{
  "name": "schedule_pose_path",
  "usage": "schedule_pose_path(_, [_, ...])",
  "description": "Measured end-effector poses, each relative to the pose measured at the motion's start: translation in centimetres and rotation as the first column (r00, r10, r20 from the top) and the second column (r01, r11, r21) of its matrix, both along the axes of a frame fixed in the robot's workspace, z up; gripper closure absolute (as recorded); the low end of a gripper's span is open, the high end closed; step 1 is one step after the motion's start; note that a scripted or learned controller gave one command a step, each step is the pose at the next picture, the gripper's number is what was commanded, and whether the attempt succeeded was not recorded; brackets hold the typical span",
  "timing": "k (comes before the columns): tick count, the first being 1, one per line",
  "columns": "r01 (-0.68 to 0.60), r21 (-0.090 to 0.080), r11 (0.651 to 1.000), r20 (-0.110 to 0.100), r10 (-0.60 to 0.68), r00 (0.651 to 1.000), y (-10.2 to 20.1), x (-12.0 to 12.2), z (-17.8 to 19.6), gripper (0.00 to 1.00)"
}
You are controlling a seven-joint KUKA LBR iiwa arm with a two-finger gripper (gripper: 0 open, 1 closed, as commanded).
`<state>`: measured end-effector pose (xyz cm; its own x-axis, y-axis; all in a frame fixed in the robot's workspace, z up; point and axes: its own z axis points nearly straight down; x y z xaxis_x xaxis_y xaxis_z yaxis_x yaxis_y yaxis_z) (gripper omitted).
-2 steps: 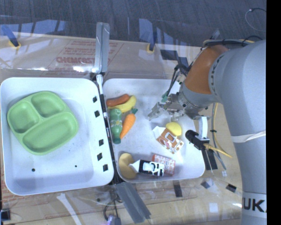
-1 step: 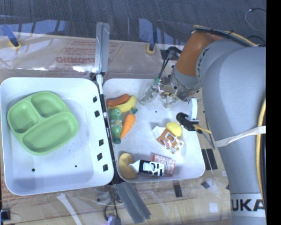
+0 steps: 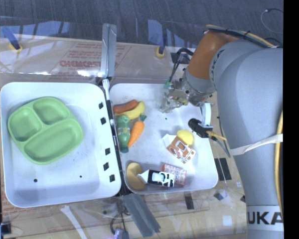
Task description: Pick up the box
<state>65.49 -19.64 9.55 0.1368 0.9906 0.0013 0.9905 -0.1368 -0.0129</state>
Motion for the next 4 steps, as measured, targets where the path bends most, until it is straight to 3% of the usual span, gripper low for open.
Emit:
schedule_pose_path(1, [-0.001,0.000,1.000,0.000,0.001,1.000,0.04,0.00,-0.02,0.00])
schedule_pose_path(3, [-0.001,0.000,1.000,0.000,0.001,1.000,0.04,0.00,-0.02,0.00])
schedule_pose_path(4, [-0.007,0.001,1.000,-0.006,0.007,1.000,0.15,0.00,0.65,1.00])
